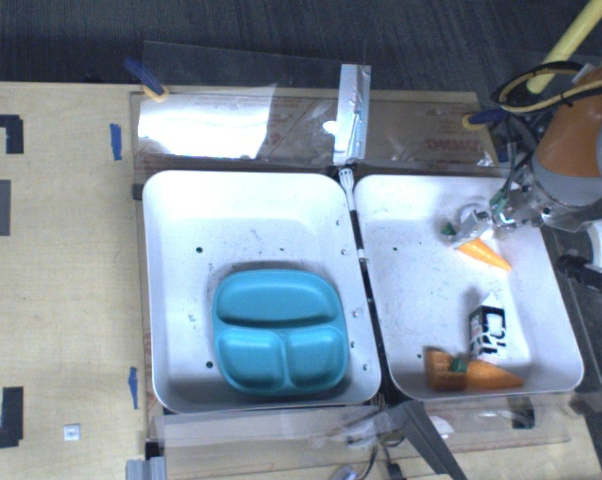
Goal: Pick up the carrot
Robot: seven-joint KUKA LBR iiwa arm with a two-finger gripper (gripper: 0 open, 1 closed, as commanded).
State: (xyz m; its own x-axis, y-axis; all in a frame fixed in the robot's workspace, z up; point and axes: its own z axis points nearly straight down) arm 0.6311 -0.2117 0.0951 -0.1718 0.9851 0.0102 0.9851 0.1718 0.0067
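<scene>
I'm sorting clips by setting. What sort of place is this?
Probably a robotics lab bench: a robot arm reaches over two white bins, blue tape marks dot the plywood top, and toy items like a carrot lie inside.

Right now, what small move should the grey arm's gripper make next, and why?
Probably ease toward the near side and down onto the small orange cone-shaped carrot, lying just beside the gripper in the right shallow white bin; nothing shows it gripped yet.

gripper [478, 220] above carrot [482, 253], right bin [401, 268]
</scene>
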